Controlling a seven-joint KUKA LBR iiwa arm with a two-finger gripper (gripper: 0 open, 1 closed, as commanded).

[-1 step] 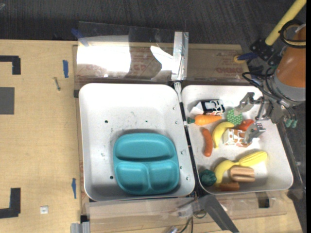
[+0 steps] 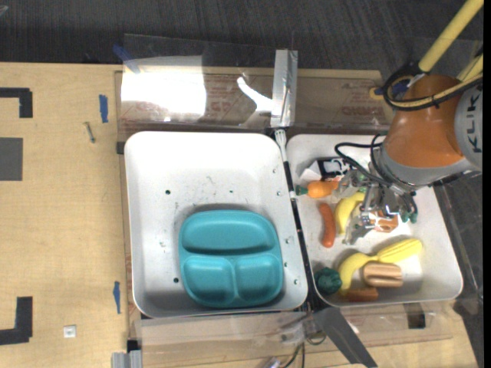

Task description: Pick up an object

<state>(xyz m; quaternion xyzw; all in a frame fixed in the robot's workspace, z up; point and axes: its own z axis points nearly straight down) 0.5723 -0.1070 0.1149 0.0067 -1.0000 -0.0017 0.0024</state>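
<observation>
The right bin (image 2: 445, 282) holds several toy foods. An orange carrot (image 2: 317, 189) lies at its upper left, with a yellow banana (image 2: 349, 208) and a red sausage (image 2: 328, 225) just below it. A yellow corn cob (image 2: 400, 249), a hot dog in a bun (image 2: 382, 274), another yellow piece (image 2: 352, 266) and a green broccoli (image 2: 330, 280) lie along the front. My gripper (image 2: 374, 214) hangs low over the middle of this bin, right beside the banana, with a small orange-and-white piece (image 2: 386, 225) directly under it.
A teal divided tray (image 2: 229, 257) lies in the front half of the left bin (image 2: 153, 167). The ridge between the two bins (image 2: 290, 198) runs just left of the carrot. Black cables (image 2: 349, 159) loop off the wrist over the right bin's back.
</observation>
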